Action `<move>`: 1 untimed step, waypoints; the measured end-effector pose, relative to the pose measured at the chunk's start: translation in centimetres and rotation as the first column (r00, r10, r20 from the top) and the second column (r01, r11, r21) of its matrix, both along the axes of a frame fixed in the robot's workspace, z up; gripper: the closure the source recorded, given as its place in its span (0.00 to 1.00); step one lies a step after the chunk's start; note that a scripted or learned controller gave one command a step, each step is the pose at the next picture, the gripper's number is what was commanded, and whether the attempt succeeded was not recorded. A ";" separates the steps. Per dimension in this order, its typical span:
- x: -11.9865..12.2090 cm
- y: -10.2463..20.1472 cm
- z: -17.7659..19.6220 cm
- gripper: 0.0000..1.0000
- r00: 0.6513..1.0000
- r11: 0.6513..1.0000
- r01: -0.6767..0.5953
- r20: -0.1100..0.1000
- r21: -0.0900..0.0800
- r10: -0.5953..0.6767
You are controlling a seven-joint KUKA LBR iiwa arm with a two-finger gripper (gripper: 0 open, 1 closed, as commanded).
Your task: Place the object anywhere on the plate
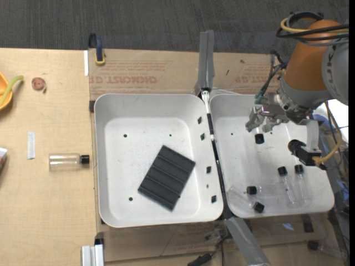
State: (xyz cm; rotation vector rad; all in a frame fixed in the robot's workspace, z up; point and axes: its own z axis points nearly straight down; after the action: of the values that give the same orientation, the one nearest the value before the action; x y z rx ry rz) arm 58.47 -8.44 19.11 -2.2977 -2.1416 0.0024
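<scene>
We see two shallow white bins side by side on the bench. In the left bin (pixel 111 121) a dark ribbed rectangular plate (pixel 167 177) lies flat on the floor, turned at a slant, a little right of the bin's middle and nearer its near wall than its far one.

The arm (pixel 310 65) comes in from the right over the right bin (pixel 233 115), its orange band above the wrist. The gripper (pixel 259 131) hangs over the far part of that bin, left of the bin's middle. We cannot tell how wide it stands, since the wrist and cabling crowd the view. A small black piece (pixel 258 139) shows right at its tip; we cannot tell whether it is a held object or part of the tool.

On the near floor of the right bin we see several small clear vials with black caps (pixel 289 186), with two black caps (pixel 254 198) lying to their left.

Out on the bench left of the bins, a clear bottle with a black cap (pixel 67 159) lies on its side.
</scene>
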 end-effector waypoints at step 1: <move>3.8 11.2 3.3 1.00 0.979 0.979 -0.202 0.000 -0.001 0.202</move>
State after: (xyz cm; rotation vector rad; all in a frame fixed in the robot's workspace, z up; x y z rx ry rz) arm 62.29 2.77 22.42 -2.0681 -2.3647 0.0035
